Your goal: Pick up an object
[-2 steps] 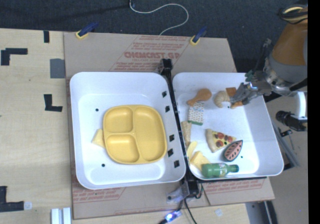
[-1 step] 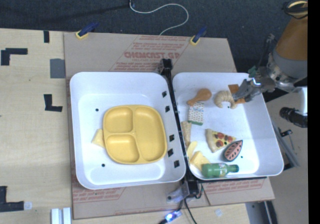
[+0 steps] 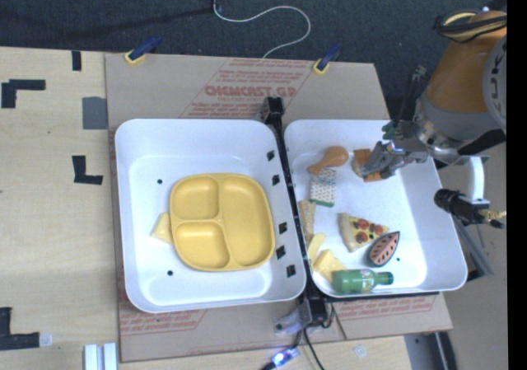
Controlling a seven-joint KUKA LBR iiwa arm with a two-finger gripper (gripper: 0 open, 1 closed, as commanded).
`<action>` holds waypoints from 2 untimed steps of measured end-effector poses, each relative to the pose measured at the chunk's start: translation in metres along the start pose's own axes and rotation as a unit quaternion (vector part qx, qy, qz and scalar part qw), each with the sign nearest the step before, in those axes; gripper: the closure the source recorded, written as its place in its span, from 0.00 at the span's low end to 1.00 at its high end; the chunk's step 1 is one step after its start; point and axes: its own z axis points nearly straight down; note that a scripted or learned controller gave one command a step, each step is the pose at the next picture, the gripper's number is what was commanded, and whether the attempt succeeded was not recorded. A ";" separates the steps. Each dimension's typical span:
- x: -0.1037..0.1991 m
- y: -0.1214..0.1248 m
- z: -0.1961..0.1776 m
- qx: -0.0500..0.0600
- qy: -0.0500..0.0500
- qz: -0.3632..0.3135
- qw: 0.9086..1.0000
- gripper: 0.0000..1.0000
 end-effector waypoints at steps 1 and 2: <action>0.058 -0.015 0.004 0.000 0.000 -0.001 1.000 1.00; 0.107 -0.032 -0.008 0.000 0.000 0.000 1.000 1.00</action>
